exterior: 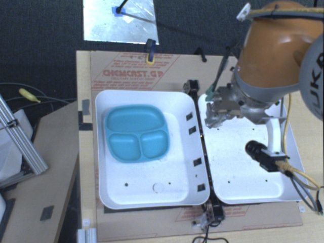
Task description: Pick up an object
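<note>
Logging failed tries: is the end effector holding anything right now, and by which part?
Cannot be told. The end effector sits low over the right bin, its tips hidden. The blue divided plate lies untouched in the left bin.

Lighting's pretty even and bright overall, kind of a cool overhead look with a slight blue cast. The two white bins [152, 196] come out close to blown, especially the right one, so their surface detail is mostly washed out. There's real glare on the shiny metal sheet [120, 13] at the top, streaky white patches across it. The orange band [276, 44] on the arm has a soft highlight along its top edge. Shadows are soft and short, mostly a grey smudge under the arm on the right bin. The dark floor around the bench goes nearly black and grainy. Image is lowish-res and a bit noisy, edges slightly soft, with no obvious bending at the corners.
</note>
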You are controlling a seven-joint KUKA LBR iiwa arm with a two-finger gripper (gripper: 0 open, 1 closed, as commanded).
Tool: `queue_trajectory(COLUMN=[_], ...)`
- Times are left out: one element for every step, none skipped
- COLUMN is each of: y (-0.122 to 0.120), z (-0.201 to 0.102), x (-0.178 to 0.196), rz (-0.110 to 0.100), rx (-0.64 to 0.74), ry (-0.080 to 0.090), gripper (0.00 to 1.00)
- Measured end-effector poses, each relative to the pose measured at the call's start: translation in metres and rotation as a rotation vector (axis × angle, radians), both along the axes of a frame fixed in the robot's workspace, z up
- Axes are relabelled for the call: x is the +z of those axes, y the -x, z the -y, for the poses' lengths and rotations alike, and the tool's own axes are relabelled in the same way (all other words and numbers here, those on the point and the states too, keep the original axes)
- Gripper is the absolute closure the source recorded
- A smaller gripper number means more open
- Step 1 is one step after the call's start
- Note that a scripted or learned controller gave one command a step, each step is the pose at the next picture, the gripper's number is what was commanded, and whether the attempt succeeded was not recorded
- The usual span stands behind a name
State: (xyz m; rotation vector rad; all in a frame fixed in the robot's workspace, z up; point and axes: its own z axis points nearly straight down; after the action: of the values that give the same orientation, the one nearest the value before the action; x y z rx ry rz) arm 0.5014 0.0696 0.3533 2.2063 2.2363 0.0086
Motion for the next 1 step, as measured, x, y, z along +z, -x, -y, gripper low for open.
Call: queue_trajectory(y=[0.0145], z=[-0.0249], x=[0.0510], rz=[0.003], rx=[-0.006], ry=[0.001], gripper=[1.00])
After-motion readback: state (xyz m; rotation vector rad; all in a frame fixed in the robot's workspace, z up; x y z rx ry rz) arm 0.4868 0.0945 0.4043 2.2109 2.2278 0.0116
